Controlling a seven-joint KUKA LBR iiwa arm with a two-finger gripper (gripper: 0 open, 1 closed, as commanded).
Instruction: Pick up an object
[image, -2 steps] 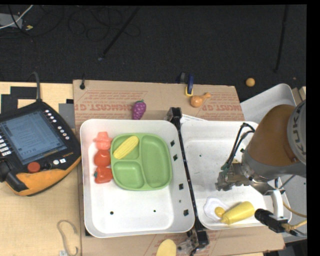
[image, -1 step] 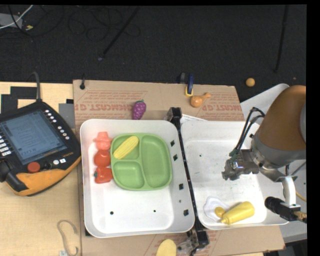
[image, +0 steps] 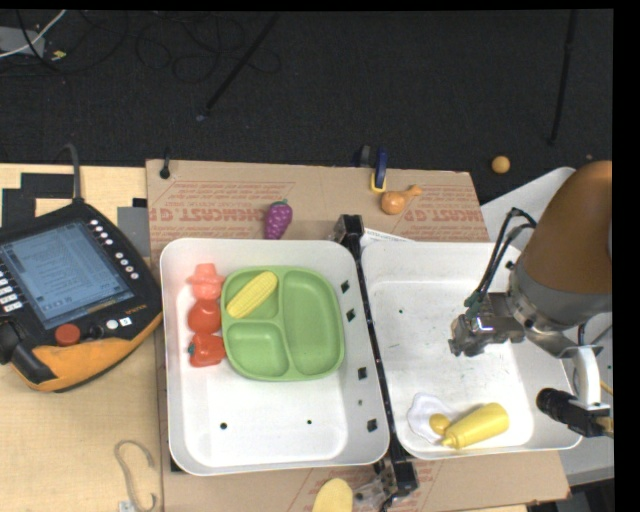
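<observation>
Teach pendant (image: 62, 290): lies on the bench at the left edge, screen up, well apart from my bins.
Purple toy (image: 277, 218): on the cardboard just beyond the far rim of the left bin.
Left bin (image: 260, 440): holds a green divided plate (image: 285, 325) towards its far side, with bare white floor along its near side.
Red toy pieces (image: 204, 315): stacked in a column along the plate's left edge, touching it, near the bin's left wall.
Corn cob (image: 249, 294): yellow, lying slanted in the plate's far-left compartment.
Yellow object at the near edge (image: 333, 494): outside the bins, just below the left bin's near-right corner.
Orange toy (image: 398, 199): on the cardboard beyond the right bin's far rim.
Right bin (image: 425, 275): my working bin, with my wrist over its right half.
Yellow bottle (image: 475, 425): lies on its side by the bin's near wall, towards the near-right corner, beside a small white piece (image: 428, 408).
My gripper (image: 468, 340): hangs over the middle of the right bin, pointing left and down, apart from the bottle; whether my fingers are spread or pressed together I cannot tell.
My arm: reaches in from the right, the orange band high above the bin's right wall.
</observation>
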